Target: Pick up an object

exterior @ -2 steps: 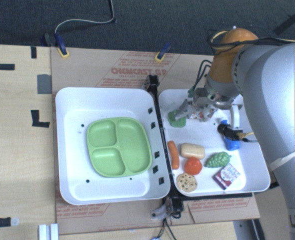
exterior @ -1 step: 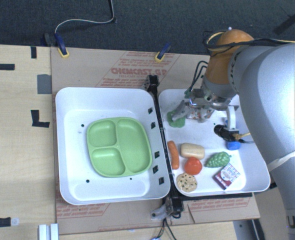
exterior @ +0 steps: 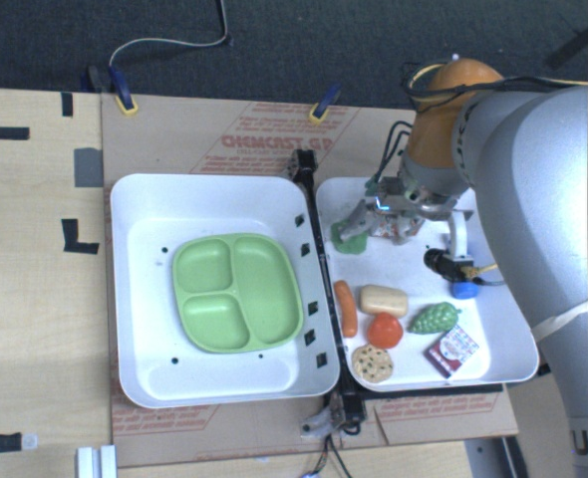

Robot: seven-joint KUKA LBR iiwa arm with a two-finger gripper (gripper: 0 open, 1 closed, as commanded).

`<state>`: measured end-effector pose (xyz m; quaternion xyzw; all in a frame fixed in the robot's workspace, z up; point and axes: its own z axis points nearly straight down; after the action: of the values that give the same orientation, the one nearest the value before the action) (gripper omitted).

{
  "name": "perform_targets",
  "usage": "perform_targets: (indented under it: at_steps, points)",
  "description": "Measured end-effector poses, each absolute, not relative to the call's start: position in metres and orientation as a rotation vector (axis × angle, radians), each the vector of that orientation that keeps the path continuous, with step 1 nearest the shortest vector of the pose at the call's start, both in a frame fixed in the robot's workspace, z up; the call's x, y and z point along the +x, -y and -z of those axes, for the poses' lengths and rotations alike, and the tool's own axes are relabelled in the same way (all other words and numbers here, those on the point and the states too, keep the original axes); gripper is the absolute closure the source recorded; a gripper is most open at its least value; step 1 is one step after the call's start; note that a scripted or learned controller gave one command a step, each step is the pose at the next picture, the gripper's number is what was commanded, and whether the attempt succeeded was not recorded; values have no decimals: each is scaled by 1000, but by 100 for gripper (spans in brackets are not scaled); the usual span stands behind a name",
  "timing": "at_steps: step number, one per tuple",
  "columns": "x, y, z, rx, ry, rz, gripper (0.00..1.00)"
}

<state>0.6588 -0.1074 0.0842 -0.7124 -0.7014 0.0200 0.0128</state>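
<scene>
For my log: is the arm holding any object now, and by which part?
Cannot be told. The gripper is low in the right bin, beside a green item, but no grasp is visible.

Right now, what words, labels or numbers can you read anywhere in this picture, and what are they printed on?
"CHEMCAST GP", roughly, in red on the brown cardboard sheet behind the bins; blurred, so uncertain.
Smaller red print along the cardboard's front edge: too small to read.
Small red and white packet in the right white bin: print unreadable.
</scene>
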Motion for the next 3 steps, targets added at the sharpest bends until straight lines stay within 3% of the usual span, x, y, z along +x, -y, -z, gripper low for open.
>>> perform_targets:
  at_steps: [3]
  points:
    - [659, 106, -83, -2215, 2185, -59, 0]
